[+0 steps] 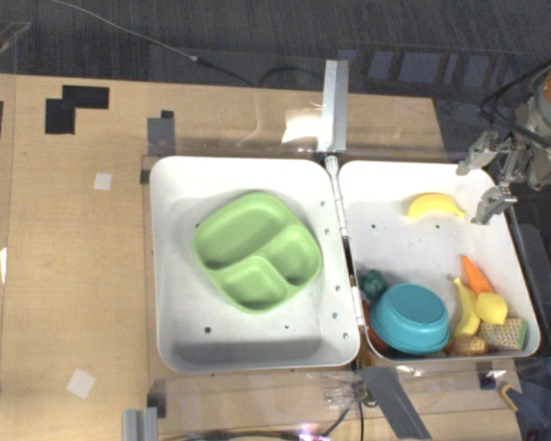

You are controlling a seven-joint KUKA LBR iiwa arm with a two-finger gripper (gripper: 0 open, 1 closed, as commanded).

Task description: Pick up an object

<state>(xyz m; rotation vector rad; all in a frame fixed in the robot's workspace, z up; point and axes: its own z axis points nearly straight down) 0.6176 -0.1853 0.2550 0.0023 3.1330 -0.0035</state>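
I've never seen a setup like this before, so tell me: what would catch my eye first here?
Probably the big green divided plate, lying alone in the left bin. Next, the bright cluster in the right bin: a blue bowl at its near edge with a carrot and other toy foods beside it, and a yellow banana lying apart near the far side. The gripper hangs over that bin's far right corner.

We see several candidates in the right bin (523,274). A yellow banana (435,207) lies flat near its far wall. An orange carrot (477,276) lies slanted by its right wall. A teal bowl (411,318) sits upright at its near wall, a dark green piece (374,285) touching the bowl's left.
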